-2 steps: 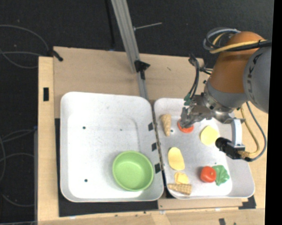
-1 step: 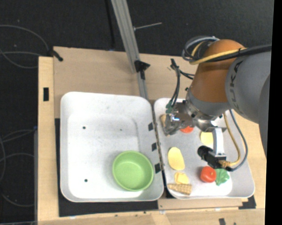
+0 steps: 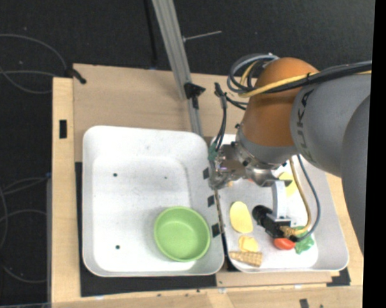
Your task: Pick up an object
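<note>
Arm (image 3: 309, 117) reached in from the right, over the R bin (image 3: 332, 255), gripper (image 3: 221, 175) low by its left wall. Green bowl (image 3: 182, 233) sat in the L bin (image 3: 116, 153), near corner. R bin held a yellow oval pc (image 3: 241, 216), a waffle-like bit (image 3: 248, 257) just below it, and a red item (image 3: 283, 243) touching a green one (image 3: 306, 244).

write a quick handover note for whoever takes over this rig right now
Hand: low over the left edge of the right bin, beside the divide. Its grip state is hidden under the wrist, and no object is visibly held.
Things: a green bowl sits in the left bin, near its front right corner. In the right bin lie a yellow oval piece, a waffle-like piece and a red piece.
Done: no pick is confirmed.
Left: grasp one object and lift it. The yellow oval piece looks closest.
</note>
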{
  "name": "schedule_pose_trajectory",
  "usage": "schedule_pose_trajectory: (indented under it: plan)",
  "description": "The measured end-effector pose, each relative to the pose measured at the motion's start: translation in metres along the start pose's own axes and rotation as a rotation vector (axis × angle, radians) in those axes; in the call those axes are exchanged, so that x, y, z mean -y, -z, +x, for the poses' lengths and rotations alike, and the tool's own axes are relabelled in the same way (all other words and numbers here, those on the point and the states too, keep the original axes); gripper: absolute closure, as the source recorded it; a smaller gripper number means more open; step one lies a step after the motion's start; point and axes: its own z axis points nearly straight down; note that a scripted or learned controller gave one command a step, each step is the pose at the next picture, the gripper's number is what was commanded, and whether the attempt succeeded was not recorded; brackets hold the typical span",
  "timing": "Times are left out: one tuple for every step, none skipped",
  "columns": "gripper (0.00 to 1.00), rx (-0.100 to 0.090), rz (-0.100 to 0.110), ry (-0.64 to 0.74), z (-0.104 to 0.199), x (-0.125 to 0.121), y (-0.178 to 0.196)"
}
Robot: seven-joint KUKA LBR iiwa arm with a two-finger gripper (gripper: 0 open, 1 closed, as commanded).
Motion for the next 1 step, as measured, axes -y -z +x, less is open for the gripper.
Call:
schedule_pose_trajectory:
  plan:
    - [1.0, -0.001, -0.002, 0.003, 0.0507, 0.0124, 0.011]
